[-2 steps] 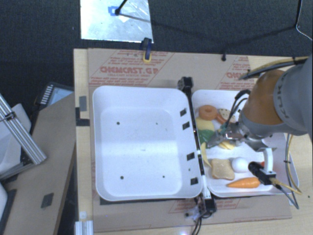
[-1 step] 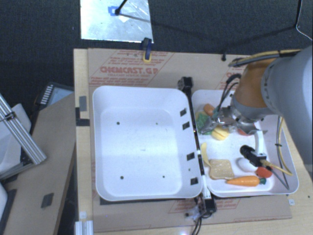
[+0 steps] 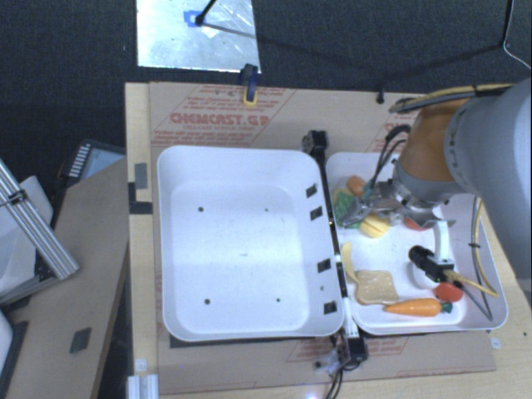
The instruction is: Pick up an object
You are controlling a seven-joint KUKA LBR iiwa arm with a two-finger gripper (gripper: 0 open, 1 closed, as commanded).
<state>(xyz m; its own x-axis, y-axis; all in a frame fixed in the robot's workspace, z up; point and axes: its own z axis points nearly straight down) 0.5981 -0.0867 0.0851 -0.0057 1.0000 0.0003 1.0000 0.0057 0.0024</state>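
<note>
Tan board bench [image 3: 216, 110] on dark carpet [image 3: 66, 56], two shallow white bins: left [image 3: 241, 239], right [image 3: 486, 264] with orange toy carrot [image 3: 413, 307] near front wall; gripper [image 3: 374, 210] low over green toy, opening cannot tell.

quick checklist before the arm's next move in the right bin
1. Gripper over the right bin, not the left bin: ok.
2. Targets within reach: yellow piece and green piece lie beside the gripper: ok.
3. Something held between the fingers: cannot tell, the wrist hides them.
4. Other items apart from the gripper: carrot, toast, tomato: ok.
5. Cables trail over the bin's right side: not ok, snag risk.
</note>
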